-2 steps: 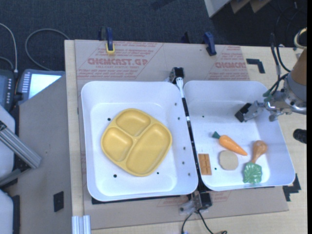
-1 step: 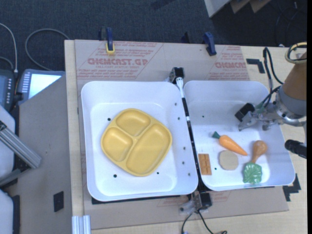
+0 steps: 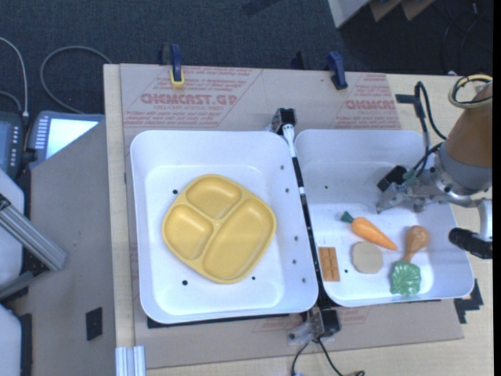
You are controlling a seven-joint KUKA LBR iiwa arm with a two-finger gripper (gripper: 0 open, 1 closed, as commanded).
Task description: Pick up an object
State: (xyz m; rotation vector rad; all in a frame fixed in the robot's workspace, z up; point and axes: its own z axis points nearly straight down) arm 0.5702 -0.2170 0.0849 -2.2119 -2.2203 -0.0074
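**Two white bins, one with a plate and one with toy food**

A brown desk (image 3: pixel 235 92) holds two shallow white bins side by side. The left bin (image 3: pixel 149 210) has one thing in it: a yellow plate (image 3: pixel 219 228) with three sections. The plate lies flat near the middle of the bin, turned at a slant. Nothing sits on the plate.

The right bin (image 3: pixel 344 155) holds the toy food, all gathered near its front. There is an orange carrot (image 3: pixel 371 232) with a small green tip, lying on its side. Just below the carrot is a round tan cookie (image 3: pixel 366 258). To the left of the cookie, by the bin's left wall, lies a small orange cracker (image 3: pixel 329 263). Right of the carrot is a tan drumstick (image 3: pixel 415 241), standing at a tilt. Below the drumstick, in the front right part of the bin, sits a green leafy piece (image 3: pixel 405 279) that looks like lettuce. The drumstick and the green piece are very close together.

The arm (image 3: pixel 470 143) comes in from the right, over the right bin. Its pincer (image 3: pixel 403 190) hangs above the bare middle of that bin, a little behind the carrot. I cannot tell how the pincer is set. No food is seen in it. All five foods rest on the bin floor.
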